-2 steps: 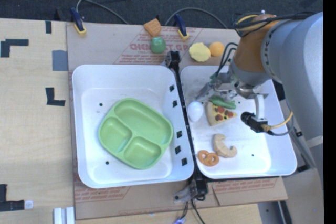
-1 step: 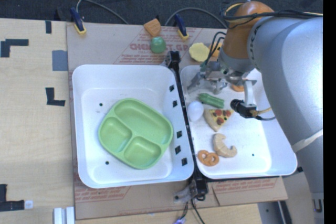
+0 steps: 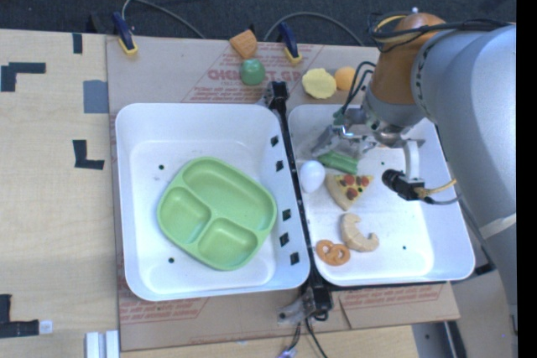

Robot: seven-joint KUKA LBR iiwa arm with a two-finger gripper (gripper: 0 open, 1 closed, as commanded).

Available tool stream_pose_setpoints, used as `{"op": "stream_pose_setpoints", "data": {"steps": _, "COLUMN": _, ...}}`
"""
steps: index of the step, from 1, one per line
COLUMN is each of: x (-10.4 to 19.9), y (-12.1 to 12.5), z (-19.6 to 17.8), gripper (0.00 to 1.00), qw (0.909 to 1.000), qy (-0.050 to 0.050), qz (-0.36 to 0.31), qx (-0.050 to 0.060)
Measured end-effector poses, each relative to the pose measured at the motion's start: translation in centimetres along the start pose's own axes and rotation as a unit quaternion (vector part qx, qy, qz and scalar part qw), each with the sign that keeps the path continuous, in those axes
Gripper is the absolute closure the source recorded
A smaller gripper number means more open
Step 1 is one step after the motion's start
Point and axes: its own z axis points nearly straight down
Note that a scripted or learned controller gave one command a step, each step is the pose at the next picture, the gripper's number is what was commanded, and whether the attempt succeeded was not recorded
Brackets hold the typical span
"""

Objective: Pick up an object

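Note:
In the right bin [image 3: 436,251] lie a white egg [image 3: 312,175], a green bean-like piece [image 3: 338,161], a pizza slice [image 3: 348,189], a tan croissant-shaped piece [image 3: 359,234] and an orange pretzel [image 3: 332,251]. My gripper [image 3: 340,140] hangs low over the bin's back left part, right above the green piece and just behind the pizza slice. Whether it touches the green piece is not clear. The egg lies to its lower left, by the wall between the bins.
The left bin [image 3: 138,138] holds a green divided plate [image 3: 216,212]. Behind the bins, on cardboard, sit an orange block [image 3: 243,42], a green ball [image 3: 252,71], a yellow piece [image 3: 319,82] and an orange ball [image 3: 345,78]. The arm's body [image 3: 478,121] covers the right bin's right side.

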Motion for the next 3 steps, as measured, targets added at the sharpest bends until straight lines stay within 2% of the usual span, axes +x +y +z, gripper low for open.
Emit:
{"op": "stream_pose_setpoints", "data": {"steps": 1, "x": 2.2, "y": 2.1, "z": 0.1, "gripper": 0.0, "qw": 1.0, "qy": 0.001, "qz": -0.001, "qx": 0.0}}
{"op": "stream_pose_setpoints", "data": {"steps": 2, "x": -1.7, "y": -0.3, "z": 0.0, "gripper": 0.0, "qw": 1.0, "qy": 0.0, "qz": 0.0, "qx": 0.0}}
{"op": "stream_pose_setpoints", "data": {"steps": 3, "x": 1.4, "y": -7.3, "z": -0.1, "gripper": 0.0, "qw": 1.0, "qy": 0.0, "qz": 0.0, "qx": 0.0}}
